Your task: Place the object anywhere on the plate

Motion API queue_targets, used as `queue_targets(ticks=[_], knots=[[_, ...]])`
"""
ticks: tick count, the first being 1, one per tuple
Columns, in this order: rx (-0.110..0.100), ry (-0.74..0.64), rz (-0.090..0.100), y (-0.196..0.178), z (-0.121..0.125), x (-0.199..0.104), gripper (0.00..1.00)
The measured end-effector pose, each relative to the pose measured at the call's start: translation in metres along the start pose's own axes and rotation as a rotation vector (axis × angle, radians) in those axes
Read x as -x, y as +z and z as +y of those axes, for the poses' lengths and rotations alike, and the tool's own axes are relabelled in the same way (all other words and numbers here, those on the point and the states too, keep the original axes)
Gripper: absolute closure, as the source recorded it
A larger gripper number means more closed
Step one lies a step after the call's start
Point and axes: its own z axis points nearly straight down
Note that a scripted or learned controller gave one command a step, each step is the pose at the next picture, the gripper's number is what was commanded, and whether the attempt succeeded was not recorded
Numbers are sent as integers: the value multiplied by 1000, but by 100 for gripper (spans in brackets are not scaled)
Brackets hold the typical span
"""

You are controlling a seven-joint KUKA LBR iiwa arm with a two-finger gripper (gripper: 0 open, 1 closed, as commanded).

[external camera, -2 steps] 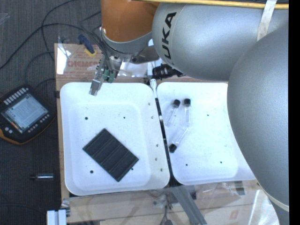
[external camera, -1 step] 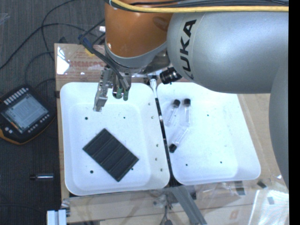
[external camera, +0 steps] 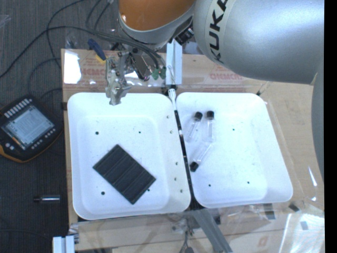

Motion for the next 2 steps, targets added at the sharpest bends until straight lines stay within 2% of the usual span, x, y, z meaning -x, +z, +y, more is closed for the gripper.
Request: queue_targets(ticks=[1,2], knots=[[0,-157,0,-52,11,-29,100],[-1,-253,1,-62,4,-10,100]])
